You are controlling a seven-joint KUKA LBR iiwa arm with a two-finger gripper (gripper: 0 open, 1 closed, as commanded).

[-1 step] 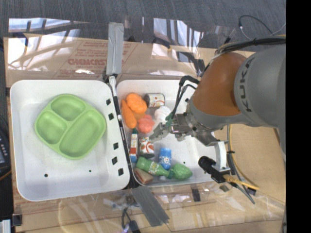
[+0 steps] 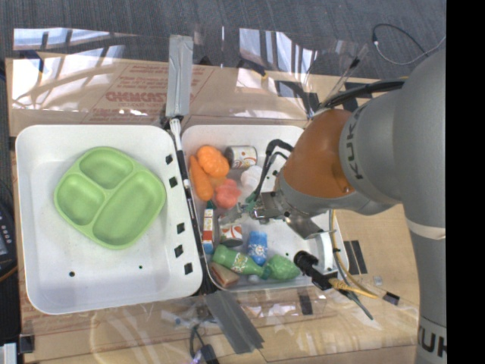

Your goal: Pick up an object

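Grey carpet runs behind the worktop, which is covered in brown cardboard with glare across it. Two white bins sit side by side: the left bin carries a green divided plate, and the right bin holds a crowded heap, with a carrot, an orange, a small can, a blue bottle and a green bottle. The hand sits low over the heap; I cannot tell its opening or whether it holds anything. So tight a pile risks a glancing grip or two things snagged together.
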